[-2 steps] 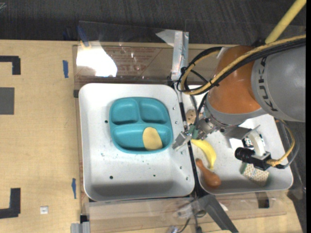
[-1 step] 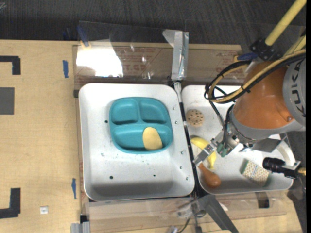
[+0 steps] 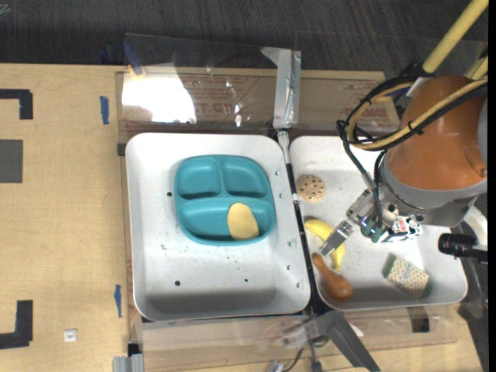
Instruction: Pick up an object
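— Over the right bin [image 3: 457,285], what do we see?
— Our gripper [image 3: 335,245] hangs low at the banana [image 3: 319,229]; whether it is open or has hold, we cannot tell.
— And nearby?
— A brown drumstick [image 3: 333,281], a cookie [image 3: 311,186], a sponge [image 3: 406,273]. Left, a teal tray [image 3: 201,188] holds a yellow piece [image 3: 242,221].

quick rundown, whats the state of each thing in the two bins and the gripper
teal divided plate: flat in the left bin.
yellow lemon-like piece: lying in the plate's lower compartment.
cookie: flat in the right bin, apart from the rest.
banana: lying under the gripper, grasp unclear.
brown drumstick-like piece: lying loose.
patterned sponge-like block: lying loose.
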`<state>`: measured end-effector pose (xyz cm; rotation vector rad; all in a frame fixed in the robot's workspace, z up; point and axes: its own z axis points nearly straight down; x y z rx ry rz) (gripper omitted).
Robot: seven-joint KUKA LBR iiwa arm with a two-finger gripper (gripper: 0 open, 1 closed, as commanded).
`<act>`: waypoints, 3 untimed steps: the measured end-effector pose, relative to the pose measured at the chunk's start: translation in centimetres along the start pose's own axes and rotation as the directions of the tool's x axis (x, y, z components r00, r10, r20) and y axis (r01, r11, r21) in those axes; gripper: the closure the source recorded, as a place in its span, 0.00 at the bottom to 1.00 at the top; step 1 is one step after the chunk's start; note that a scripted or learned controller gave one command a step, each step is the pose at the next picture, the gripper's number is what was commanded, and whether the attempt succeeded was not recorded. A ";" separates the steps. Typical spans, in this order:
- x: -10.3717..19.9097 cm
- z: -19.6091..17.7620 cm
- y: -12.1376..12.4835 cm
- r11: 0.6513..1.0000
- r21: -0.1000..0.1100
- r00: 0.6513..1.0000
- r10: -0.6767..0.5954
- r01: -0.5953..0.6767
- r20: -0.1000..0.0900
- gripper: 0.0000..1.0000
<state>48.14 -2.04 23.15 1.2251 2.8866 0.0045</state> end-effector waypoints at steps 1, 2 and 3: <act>0.0 -8.8 0.1 0.974 -0.001 0.974 -0.227 0.227 0.002 0.00; 1.2 -9.3 1.2 0.958 0.000 0.958 -0.287 0.287 0.001 0.00; 2.1 -11.3 4.3 0.955 -0.001 0.955 -0.297 0.297 0.000 0.00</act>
